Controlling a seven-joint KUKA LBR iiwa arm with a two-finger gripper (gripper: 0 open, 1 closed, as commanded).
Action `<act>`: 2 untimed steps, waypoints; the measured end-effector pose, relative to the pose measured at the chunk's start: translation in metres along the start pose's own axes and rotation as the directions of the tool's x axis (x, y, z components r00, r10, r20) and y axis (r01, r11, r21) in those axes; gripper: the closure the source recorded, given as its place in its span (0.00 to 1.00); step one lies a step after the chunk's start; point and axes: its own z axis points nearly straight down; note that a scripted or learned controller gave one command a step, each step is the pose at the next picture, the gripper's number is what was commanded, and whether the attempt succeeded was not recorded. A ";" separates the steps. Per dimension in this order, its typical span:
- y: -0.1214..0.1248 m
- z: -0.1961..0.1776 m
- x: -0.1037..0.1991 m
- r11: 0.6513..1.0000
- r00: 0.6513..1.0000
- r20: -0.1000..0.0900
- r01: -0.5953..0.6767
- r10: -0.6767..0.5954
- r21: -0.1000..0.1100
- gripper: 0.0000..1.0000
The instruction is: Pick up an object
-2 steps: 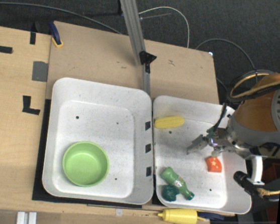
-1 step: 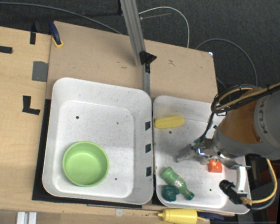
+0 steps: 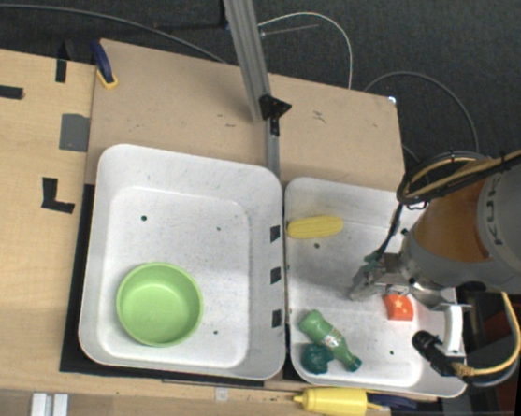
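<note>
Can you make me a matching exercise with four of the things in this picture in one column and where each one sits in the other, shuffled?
Things:
1. round green plastic bowl
2. yellow corn cob toy
3. small orange block
4. yellow squeeze bottle

Places:
A. on the bench just outside the right bin's near edge
B. left bin, near corner
C. right bin, far part
D. right bin, beside the gripper

Pairs: 1-B, 2-C, 3-D, 4-A

green bowl (image 3: 159, 304), yellow corn (image 3: 315, 226)

Orange block (image 3: 400, 307) flat in right bin (image 3: 337, 202), beside tool (image 3: 364, 286).
</note>
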 end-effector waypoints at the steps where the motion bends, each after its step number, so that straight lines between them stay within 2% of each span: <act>1: 0.003 -0.045 -0.008 1.000 1.000 0.003 -0.002 0.002 -0.006 1.00; 2: 0.012 -0.099 -0.014 1.000 1.000 0.003 -0.001 0.001 -0.008 1.00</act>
